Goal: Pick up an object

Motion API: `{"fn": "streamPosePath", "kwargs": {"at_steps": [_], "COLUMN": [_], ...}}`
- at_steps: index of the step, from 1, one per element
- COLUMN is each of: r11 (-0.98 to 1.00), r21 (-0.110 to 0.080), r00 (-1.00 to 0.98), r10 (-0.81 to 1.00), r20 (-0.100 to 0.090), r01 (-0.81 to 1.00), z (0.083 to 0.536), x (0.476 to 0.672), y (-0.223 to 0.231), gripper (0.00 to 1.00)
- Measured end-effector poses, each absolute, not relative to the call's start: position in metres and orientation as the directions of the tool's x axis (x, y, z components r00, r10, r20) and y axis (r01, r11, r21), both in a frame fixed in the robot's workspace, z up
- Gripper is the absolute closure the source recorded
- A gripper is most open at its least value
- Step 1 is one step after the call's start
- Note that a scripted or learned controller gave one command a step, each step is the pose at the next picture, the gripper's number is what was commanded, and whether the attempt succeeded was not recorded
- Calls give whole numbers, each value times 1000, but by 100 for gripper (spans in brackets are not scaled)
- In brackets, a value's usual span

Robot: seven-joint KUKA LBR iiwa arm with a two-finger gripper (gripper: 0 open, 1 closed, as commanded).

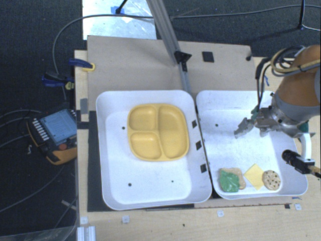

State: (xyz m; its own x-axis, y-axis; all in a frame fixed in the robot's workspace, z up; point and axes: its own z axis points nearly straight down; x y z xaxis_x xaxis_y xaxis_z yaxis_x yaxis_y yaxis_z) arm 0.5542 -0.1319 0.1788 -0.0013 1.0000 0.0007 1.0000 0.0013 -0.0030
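My gripper hangs over the middle of the right bin, pointing left from the grey and orange arm. Nothing shows under or against its tip. Along the front of that bin lie three small food pieces: a green leafy piece on a slice of toast, a yellow cheese slice and a round speckled cookie. They lie well in front of the gripper, apart from it.
A yellow divided plate sits in the left bin. A metal pole slants down to the bins' shared back edge. A black part of the arm juts over the right bin's right side.
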Motion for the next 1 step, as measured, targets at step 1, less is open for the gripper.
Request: {"fn": "streamPosePath", "kwargs": {"at_steps": [1], "r11": [1], "r21": [-2], "r00": [-1], "r10": [1000], "r20": [1], "r01": [1000], "z": [135], "x": [550], "y": [-127], "gripper": [0]}}
